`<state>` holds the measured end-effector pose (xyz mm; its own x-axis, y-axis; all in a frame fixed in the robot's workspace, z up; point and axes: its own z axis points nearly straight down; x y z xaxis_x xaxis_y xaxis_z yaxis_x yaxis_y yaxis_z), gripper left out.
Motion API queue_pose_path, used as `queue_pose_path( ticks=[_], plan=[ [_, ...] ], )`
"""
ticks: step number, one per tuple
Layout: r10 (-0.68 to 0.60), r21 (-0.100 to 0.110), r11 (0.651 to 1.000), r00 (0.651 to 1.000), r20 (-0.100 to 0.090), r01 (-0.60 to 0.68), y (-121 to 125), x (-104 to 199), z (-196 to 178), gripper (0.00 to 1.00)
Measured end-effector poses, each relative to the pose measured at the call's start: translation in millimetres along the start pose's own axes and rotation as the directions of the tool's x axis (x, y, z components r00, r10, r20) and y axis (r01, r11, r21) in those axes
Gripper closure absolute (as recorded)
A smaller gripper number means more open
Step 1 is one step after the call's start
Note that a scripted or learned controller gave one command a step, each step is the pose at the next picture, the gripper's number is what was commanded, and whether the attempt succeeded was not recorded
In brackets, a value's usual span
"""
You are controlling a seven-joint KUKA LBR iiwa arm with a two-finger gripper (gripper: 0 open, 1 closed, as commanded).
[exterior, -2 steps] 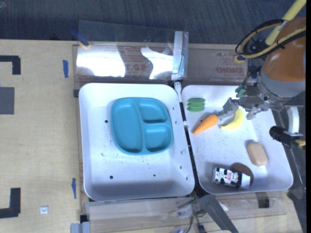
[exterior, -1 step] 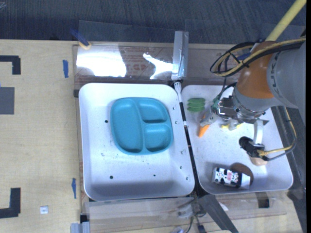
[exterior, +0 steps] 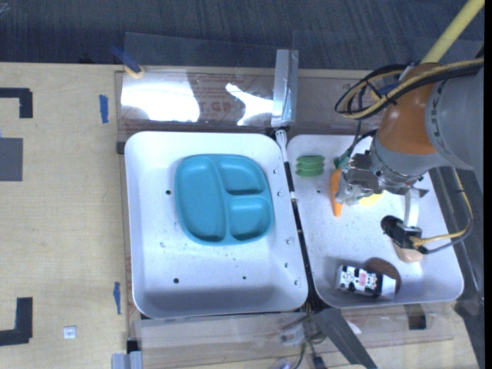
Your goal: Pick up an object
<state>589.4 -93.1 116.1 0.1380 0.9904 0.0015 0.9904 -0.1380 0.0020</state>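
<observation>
I am looking down on a pale wooden bench (exterior: 61,229) with black corner marks printed on its left part and two shallow white bins side by side. Nearest me, at the front edge of the right bin (exterior: 442,283), a small carton (exterior: 364,280) with black-and-white cow spots lies on its side, touching a brown lump (exterior: 384,267) just behind it. The left bin (exterior: 154,275) holds a blue divided plate (exterior: 224,198) near its middle. Farther back in the right bin, the gripper (exterior: 355,194) hangs low, with an orange carrot (exterior: 336,193) just to its left and a yellow piece (exterior: 371,199) partly hidden under it; I cannot tell whether it is open or closed. A green ridged piece (exterior: 310,165) sits beyond the carrot, near the back left corner. The grey arm (exterior: 453,125) bends in from the right, its orange band (exterior: 406,129) above the wrist. Behind the bins are a shiny plastic sheet (exterior: 177,102), strips of blue tape (exterior: 104,108), then dark blue carpet (exterior: 231,10).
</observation>
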Motion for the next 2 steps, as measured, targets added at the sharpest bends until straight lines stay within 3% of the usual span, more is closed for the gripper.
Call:
queue_pose_path(
  ticks=[1, 2],
  plan=[
    [-0.332, 0.0, 0.943, 0.943, 0.001, 0.332, 21, 4, 17, 1.0],
    [-0.561, -0.003, 0.828, 0.828, 0.004, 0.561, 31, -33, 28, 1.0]
  ],
)
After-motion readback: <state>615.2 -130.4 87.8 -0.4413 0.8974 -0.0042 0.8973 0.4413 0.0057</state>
